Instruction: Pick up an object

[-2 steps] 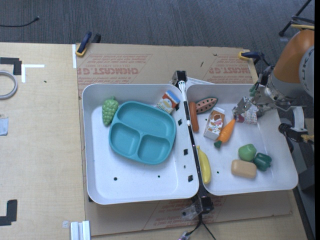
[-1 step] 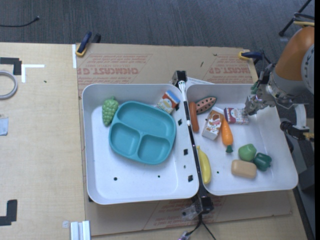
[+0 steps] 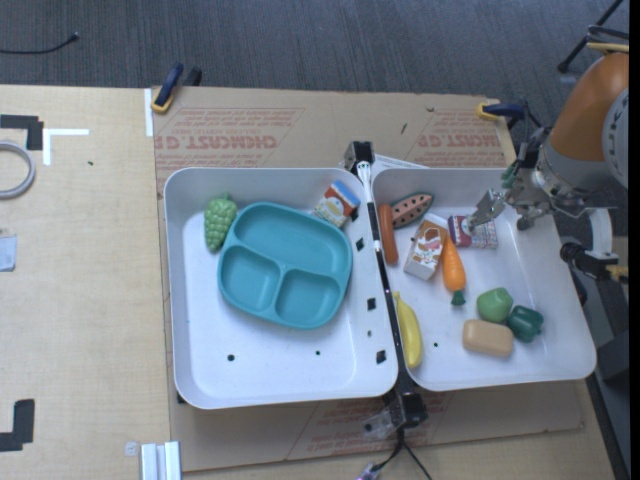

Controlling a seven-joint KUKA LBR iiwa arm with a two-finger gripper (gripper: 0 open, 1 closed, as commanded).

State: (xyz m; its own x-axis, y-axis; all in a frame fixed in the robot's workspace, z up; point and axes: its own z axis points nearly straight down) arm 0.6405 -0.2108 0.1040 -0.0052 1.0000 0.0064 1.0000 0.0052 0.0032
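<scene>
My gripper (image 3: 488, 211) hangs over the back right part of the right bin (image 3: 560, 368), right above a small maroon and white packet (image 3: 464, 231). Nothing is visibly held in it. Just left of it lie an orange carrot (image 3: 453, 265) and a small juice carton (image 3: 427, 249). At the bin's back sits a brown spotted piece (image 3: 410, 209), with an orange sausage (image 3: 386, 234) along the left wall. A green pepper (image 3: 494, 304), a dark green item (image 3: 526, 320) and a tan loaf (image 3: 487, 339) sit at the front right. A banana (image 3: 409, 332) lies at the front left.
The left bin (image 3: 200, 368) holds a teal divided plate (image 3: 285, 265), a bunch of green grapes (image 3: 218, 221) and a small carton (image 3: 336, 206) at the back. Both bins rest on cardboard (image 3: 260, 133). The arm's orange band (image 3: 590, 108) is at the right edge.
</scene>
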